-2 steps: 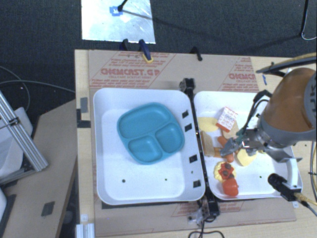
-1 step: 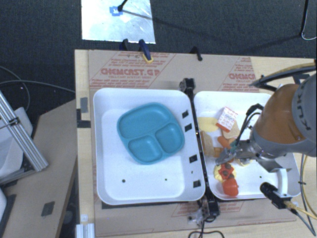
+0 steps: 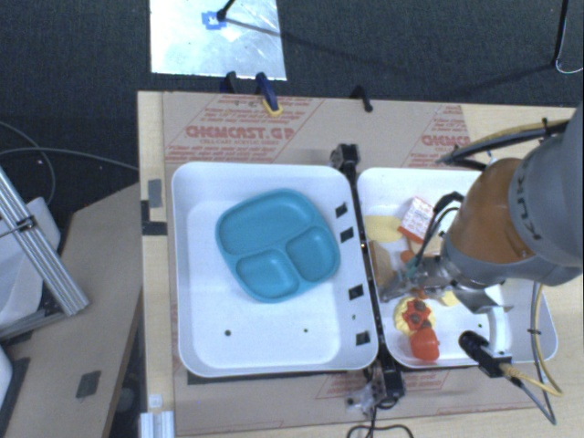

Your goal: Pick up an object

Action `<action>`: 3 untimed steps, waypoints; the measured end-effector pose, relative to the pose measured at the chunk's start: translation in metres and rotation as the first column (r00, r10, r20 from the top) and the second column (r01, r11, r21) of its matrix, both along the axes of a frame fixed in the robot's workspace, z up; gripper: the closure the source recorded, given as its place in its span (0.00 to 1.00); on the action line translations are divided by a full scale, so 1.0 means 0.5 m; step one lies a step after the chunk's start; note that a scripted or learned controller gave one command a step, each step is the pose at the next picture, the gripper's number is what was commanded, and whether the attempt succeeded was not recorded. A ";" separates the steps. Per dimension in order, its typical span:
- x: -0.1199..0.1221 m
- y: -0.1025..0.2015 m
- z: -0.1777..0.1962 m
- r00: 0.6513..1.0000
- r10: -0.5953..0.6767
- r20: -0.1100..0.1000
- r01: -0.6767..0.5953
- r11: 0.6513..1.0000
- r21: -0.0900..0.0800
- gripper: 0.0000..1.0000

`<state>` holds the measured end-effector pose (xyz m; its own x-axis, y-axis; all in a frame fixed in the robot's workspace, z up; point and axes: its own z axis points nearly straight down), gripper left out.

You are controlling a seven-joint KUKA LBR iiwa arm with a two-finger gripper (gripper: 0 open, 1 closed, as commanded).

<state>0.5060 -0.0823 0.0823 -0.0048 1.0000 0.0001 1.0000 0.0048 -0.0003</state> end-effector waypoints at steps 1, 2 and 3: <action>-0.041 -0.003 0.012 1.000 -0.004 -0.002 0.004 1.000 0.001 0.00; -0.035 0.141 0.215 1.000 0.007 0.010 -0.007 1.000 0.003 0.00; 0.010 0.408 0.189 1.000 0.013 0.003 -0.013 1.000 0.006 0.00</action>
